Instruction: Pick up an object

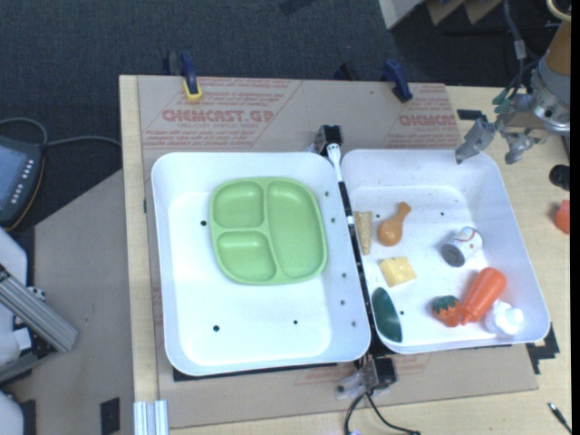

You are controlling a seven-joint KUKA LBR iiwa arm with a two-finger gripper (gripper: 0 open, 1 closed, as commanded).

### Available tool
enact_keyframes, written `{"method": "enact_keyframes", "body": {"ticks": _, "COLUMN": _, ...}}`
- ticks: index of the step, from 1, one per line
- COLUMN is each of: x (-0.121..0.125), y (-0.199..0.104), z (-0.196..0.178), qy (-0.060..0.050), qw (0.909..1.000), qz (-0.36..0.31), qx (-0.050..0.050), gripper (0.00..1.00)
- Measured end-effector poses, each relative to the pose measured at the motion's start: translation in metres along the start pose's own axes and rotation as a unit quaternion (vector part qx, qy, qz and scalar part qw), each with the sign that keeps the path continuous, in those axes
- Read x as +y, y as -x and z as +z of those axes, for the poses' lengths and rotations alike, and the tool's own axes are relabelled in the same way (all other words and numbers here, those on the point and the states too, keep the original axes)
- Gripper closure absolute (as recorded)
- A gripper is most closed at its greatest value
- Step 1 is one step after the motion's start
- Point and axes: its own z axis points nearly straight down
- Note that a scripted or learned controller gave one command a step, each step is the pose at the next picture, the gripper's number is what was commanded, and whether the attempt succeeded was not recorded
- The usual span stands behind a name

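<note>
My gripper [494, 145] hangs over the far right corner of the right bin [426, 175], fingers [472, 143] spread open with nothing between them. Below it in that bin lie an orange chicken drumstick [393, 224], a yellow cheese wedge [396, 271], a pale bread piece [363, 231], a small white and grey cup [458, 247], an orange carrot [478, 296], a dark green piece [385, 314] and a white toy [504, 317]. All of them sit apart from the gripper.
The left bin [181, 270] holds a green divided plate [268, 230]. Blue clamps [189, 73] [396, 80] grip the cardboard at the far edge. A red object [565, 216] lies on the bench right of the bins.
</note>
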Motion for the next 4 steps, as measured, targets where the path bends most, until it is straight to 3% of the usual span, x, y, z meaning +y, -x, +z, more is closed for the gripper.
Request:
{"method": "enact_keyframes", "body": {"ticks": 1, "x": 0.003, "y": -0.001, "z": -0.010, "qy": 0.007, "qw": 1.0000, "qz": -0.002, "qx": -0.002, "gripper": 0.00}}
{"method": "enact_keyframes", "body": {"ticks": 3, "x": 0.020, "y": 0.001, "z": 0.106, "qy": 0.006, "qw": 1.0000, "qz": -0.003, "qx": -0.002, "gripper": 0.00}}
{"method": "enact_keyframes", "body": {"ticks": 4, "x": 0.022, "y": -0.005, "z": 0.129, "qy": 0.002, "qw": 1.0000, "qz": -0.003, "qx": 0.005, "gripper": 0.00}}
